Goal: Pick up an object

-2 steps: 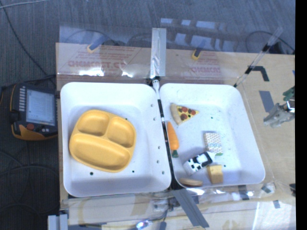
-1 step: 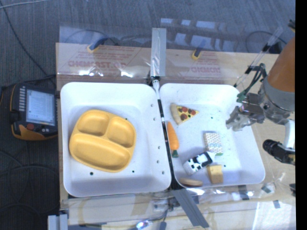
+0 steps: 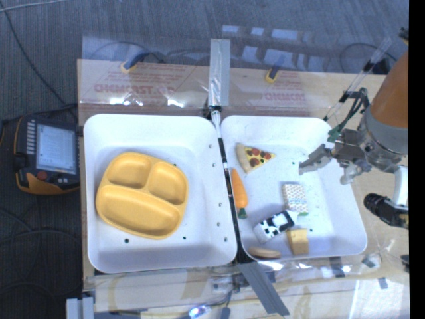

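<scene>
The right bin (image 3: 346, 226) holds several toy foods. There is a pizza slice (image 3: 254, 156) near the back, an orange carrot (image 3: 238, 190) along the left wall and a speckled white block (image 3: 295, 195) in the middle. At the front lie a black-and-white cow figure (image 3: 273, 225), a yellow cheese wedge (image 3: 298, 240) and a tan oval piece (image 3: 265, 252). My gripper (image 3: 329, 169) hangs over the bin's right side, above and to the right of the speckled block. It is open, fingers spread, with nothing between them.
The left bin (image 3: 93, 178) contains a yellow divided plate (image 3: 141, 193). A teach pendant (image 3: 45, 153) lies on the floor left of the bench. Clear plastic sheeting and tape run along the back edge. Cables hang beside the arm at the right.
</scene>
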You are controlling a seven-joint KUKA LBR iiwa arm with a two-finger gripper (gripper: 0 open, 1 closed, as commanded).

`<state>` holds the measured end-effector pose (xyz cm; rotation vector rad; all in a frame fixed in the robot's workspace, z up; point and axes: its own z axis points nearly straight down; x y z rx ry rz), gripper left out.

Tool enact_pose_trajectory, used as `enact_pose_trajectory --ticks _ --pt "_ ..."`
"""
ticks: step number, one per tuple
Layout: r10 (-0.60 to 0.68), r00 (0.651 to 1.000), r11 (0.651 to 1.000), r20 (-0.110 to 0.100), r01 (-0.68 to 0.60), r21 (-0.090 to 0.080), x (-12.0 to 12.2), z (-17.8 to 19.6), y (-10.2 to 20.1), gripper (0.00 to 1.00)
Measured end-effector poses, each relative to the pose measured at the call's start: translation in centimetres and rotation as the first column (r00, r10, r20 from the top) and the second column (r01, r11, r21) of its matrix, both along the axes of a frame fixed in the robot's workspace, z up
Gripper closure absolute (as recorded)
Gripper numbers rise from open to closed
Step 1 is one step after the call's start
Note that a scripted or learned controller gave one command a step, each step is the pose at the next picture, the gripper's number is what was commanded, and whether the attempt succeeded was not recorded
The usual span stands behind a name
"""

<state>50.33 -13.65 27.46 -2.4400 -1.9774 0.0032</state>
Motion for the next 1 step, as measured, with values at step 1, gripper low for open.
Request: enact_pose_trajectory --ticks 1 --pt "0.090 0.996 0.996 -0.003 -0.090 0.002 1.96 -13.29 -2.57 0.00"
